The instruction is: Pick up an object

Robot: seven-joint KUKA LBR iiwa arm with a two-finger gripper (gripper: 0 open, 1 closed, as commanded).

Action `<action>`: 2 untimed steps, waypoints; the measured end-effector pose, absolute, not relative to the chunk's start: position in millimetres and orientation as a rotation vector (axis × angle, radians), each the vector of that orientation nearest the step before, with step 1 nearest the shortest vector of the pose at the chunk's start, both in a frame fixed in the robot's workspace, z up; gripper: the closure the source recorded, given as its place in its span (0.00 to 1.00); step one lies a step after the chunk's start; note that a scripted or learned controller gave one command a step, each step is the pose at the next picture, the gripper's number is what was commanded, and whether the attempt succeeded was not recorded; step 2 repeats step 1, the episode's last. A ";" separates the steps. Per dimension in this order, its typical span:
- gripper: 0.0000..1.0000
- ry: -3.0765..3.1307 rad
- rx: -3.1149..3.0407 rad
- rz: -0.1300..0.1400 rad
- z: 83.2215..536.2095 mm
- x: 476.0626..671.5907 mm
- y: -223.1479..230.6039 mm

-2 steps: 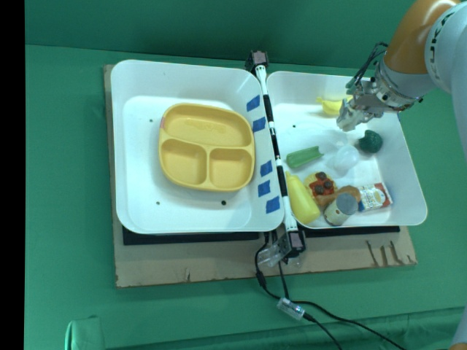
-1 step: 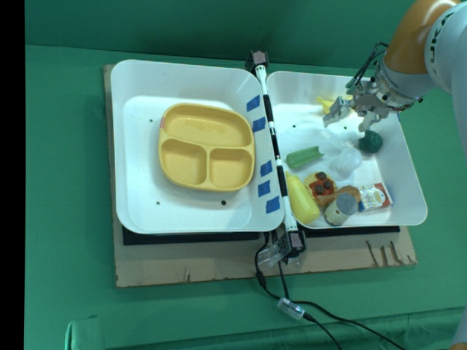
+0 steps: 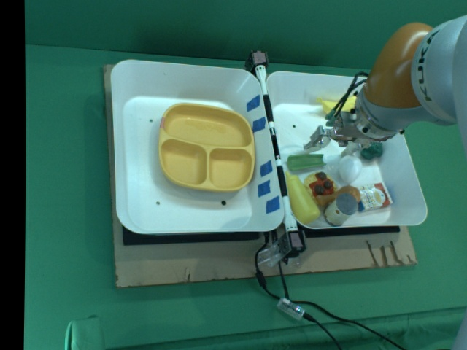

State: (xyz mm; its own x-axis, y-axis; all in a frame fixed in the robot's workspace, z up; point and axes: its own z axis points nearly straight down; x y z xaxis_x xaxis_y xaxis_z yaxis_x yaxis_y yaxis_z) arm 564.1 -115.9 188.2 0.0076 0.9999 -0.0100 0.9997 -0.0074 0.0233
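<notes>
The likeliest target is the green cylinder [image 3: 309, 161], lying flat in the right bin [image 3: 408, 188] near its left wall, roughly at nine o'clock from the bin's centre. At five o'clock from it sits a cluster: a yellow banana-like piece [image 3: 302, 199], a dark red berry bunch [image 3: 322, 185], a white egg-shaped item [image 3: 349, 169], a small can on its side [image 3: 341, 208] and a red-and-white packet [image 3: 374, 196]. A yellow piece [image 3: 337, 106] peeks out at the bin's twelve o'clock edge, and a teal object [image 3: 371, 152] lies just under the wrist.

Nothing looks lifted; every item seems to rest on the bin floor, so I judge the pick as not yet made, with the descent, closing and lift all left to do.

The gripper [image 3: 326, 137] hangs just at one o'clock of the cylinder, close above the clutter. Whether its claw is spread or pressed together I cannot tell; the metal parts blur together. The arm comes in from three o'clock, its orange band [image 3: 398, 64] high over the bin's far corner, the wrist angled down and toward nine o'clock.

The left bin [image 3: 139, 195] holds a yellow divided tray [image 3: 207, 146].
</notes>
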 end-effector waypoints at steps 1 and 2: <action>0.00 2.204 2.214 0.013 187.2 628.0 -130.8; 0.00 2.204 2.214 0.013 187.2 628.0 -130.8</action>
